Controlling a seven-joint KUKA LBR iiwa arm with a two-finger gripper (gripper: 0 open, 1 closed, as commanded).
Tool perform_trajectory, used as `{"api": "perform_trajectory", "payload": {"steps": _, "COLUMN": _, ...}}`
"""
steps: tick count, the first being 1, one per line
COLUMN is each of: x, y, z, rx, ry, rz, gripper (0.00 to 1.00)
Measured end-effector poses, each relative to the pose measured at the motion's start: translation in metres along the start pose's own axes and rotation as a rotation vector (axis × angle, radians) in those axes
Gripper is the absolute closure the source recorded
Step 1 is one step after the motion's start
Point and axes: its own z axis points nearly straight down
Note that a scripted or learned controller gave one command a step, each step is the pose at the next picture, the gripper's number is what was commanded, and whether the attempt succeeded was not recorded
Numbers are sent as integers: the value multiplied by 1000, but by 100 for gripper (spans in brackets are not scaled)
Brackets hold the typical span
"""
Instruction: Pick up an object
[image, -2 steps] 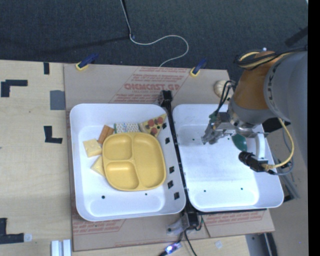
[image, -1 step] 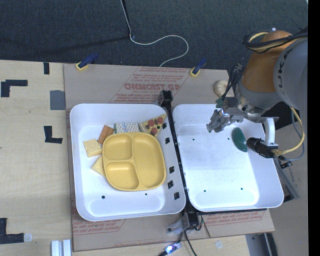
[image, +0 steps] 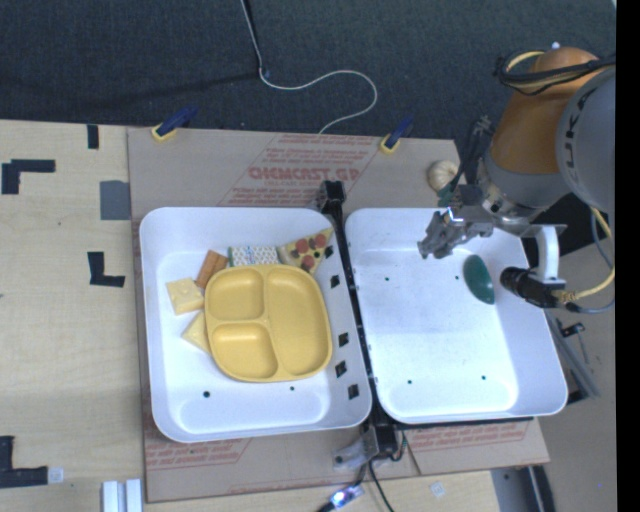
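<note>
Gripper (image: 437, 245) over the right bin (image: 440, 395), upper part; can't tell its state (too small). Green object (image: 480, 279) lies just beside it, near the bin's right wall. Approach step, I'd judge; next needs shift twd object, then descent.

Yellow plate (image: 268, 322) overlaps small items (image: 186, 295); arm (image: 560, 110) cropped right.

A robotics lab bench: two white bins (image: 160, 300) on clamped cardboard (image: 290, 170), loose cable (image: 320, 80), marker-taped tabletop (image: 60, 300).
</note>
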Motion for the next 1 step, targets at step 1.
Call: {"api": "perform_trajectory", "payload": {"steps": 1, "x": 49, "y": -10, "z": 10, "rx": 3, "ry": 1, "rz": -3, "gripper": 100}}
